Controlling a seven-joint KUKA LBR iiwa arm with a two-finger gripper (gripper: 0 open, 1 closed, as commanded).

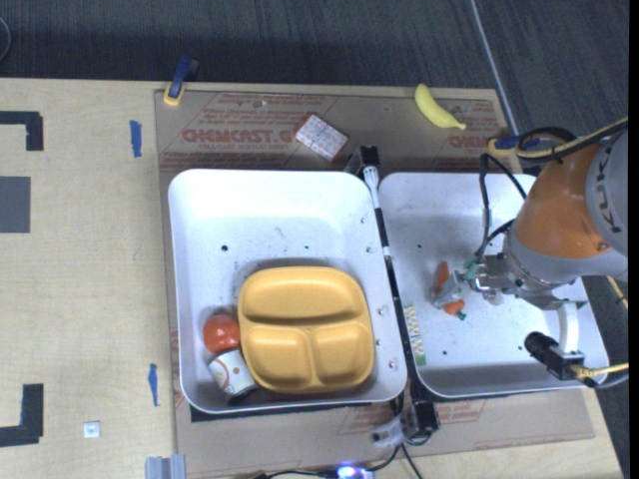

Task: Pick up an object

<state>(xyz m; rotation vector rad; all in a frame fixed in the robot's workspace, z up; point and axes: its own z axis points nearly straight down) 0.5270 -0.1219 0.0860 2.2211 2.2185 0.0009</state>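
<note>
Hand (469, 279) low in right bin (439, 362), can't tell its state; small orange bit (440, 277) beside it could get nudged off w/o a grip.

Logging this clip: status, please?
Tool low in right white bin, grip unclear. Small orange object beside it. Yellow sectioned plastic tray in left bin, out of the way.
</note>
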